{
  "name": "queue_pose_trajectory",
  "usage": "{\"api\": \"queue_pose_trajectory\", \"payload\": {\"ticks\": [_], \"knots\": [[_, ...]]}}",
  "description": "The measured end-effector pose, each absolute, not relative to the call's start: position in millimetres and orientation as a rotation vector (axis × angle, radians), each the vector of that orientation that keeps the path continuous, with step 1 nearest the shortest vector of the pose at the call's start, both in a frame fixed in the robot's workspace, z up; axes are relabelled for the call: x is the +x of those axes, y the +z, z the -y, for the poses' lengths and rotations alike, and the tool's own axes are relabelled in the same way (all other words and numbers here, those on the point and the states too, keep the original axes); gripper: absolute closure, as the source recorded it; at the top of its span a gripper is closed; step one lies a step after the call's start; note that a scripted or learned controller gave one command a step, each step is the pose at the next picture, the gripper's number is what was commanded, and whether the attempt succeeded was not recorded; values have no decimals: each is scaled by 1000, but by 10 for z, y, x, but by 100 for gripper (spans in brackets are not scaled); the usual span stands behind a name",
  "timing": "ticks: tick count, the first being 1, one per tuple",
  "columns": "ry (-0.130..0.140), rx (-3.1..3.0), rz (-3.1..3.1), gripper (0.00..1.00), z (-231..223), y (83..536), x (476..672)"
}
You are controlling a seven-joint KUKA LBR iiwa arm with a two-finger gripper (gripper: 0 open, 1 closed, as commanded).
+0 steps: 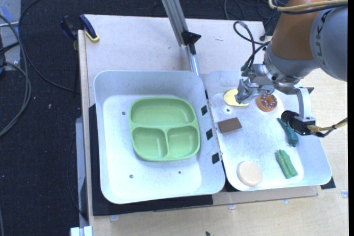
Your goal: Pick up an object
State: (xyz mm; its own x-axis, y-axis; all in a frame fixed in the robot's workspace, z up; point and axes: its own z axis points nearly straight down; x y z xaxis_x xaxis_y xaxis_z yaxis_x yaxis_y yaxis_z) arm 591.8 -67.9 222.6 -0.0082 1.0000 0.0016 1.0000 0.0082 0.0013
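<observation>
Figure: approach stage of a pick, seen from my remote station. The arm [310,25] reached in from the right edge of the tabletop [138,41], and its pincer [244,95] sat low over the far-left corner of the right bin [318,166], directly above a flat yellow disc [232,98] that lay on the bin floor. I could not tell from this slanted view whether the pincer was released or clenched, and nothing was visibly grasped.

Candidate objects all lay in the right bin: the yellow disc beneath the pincer; an orange round piece [267,102] just beside it; a brown block [229,125] near the bin's left edge; a cream round object [249,173] at the near edge; a green ridged piece [286,164] toward the near-right corner; and a dark teal item [290,134] at the right edge. The left bin [110,119] carried a green divided plate [165,129].

I judged the step in hand to be the descent onto the disc. The next move called for closing squarely on a thin, flat target, then lifting; a slip seemed likely.
</observation>
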Motion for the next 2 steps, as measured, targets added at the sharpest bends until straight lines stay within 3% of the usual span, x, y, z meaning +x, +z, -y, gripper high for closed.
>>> {"api": "queue_pose_trajectory", "payload": {"ticks": [1,2], "knots": [[0,-2212,2228,100,206,2223,5862],[-1,-2213,2229,100,-321,2146,5924]]}}
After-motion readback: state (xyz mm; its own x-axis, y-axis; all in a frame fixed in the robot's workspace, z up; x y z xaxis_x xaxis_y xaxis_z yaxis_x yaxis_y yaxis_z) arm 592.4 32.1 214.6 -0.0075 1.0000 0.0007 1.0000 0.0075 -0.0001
